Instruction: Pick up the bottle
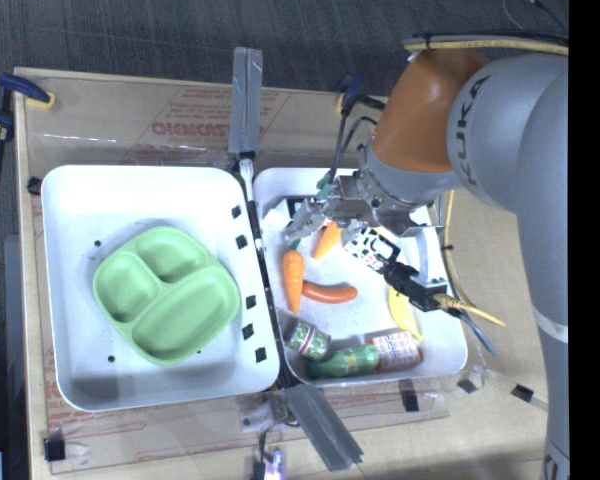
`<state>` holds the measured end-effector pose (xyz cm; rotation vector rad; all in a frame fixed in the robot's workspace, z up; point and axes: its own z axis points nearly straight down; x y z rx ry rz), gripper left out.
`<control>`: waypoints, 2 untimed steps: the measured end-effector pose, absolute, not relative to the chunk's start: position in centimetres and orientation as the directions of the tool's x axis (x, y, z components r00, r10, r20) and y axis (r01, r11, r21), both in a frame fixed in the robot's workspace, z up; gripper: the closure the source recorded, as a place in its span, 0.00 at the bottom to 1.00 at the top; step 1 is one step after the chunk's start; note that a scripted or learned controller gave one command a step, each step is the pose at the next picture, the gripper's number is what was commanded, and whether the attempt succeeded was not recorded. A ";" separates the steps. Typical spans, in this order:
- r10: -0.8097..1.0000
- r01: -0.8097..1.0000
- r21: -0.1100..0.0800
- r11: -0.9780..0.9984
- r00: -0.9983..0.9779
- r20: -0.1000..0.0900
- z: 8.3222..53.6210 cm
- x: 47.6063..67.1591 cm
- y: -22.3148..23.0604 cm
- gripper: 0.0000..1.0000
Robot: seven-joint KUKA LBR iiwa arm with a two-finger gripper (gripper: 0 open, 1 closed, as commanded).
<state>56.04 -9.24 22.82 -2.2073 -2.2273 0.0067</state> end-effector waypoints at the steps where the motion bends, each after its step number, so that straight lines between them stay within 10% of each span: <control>1: 0.998 0.998 -0.005 -0.060 0.060 -0.005 10.6 49.3 -11.2 0.00; 2: 0.939 0.939 -0.003 -0.344 0.344 0.000 9.2 47.6 -11.4 0.00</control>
